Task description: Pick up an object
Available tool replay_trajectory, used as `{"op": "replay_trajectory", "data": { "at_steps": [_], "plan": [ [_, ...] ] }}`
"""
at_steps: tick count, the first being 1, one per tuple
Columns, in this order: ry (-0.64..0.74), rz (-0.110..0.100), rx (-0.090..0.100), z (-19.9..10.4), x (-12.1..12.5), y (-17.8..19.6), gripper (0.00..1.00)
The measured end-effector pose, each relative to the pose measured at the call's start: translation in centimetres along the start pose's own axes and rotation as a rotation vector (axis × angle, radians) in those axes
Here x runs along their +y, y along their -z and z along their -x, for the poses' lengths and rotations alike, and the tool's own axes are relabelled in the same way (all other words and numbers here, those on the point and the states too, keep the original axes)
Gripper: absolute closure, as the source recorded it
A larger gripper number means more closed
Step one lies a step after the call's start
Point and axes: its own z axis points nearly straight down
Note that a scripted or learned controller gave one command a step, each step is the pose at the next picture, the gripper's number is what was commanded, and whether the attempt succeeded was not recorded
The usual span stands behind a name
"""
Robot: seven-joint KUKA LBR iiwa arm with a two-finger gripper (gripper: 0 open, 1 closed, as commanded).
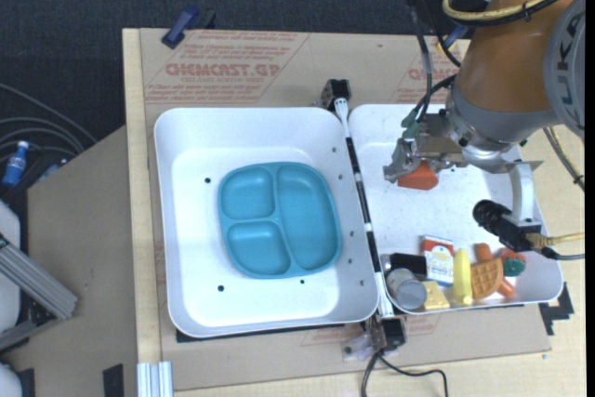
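Gripper [412, 165] of the grey arm with the orange band sits over the far part of the right shallow white plastic bin [372, 130], directly above a small orange-red object [420, 180] that lies on the bin floor; whether the metal tips touch it, and whether they are apart or together, I cannot tell, since the wrist hides them; the orange-red piece shows just beneath the tool, not plainly between anything. Left bin [177, 144] holds a teal divided plastic plate [279, 218]; toy food [460, 272] crowds the right bin's near corner, well apart from the tool. Risk as I judge it: an off-centre closing could nudge the small piece aside or pinch only its edge, so it slips on the lift.
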Motion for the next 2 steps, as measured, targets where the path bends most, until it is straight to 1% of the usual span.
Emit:
{"op": "replay_trajectory", "data": {
  "at_steps": [1,2],
  "plan": [
    [0.000,-0.004,0.002,1.5,-5.0,1.7,1.00],
    [-0.001,-0.003,0.001,4.8,-5.0,0.9,1.00]
  ]
}}
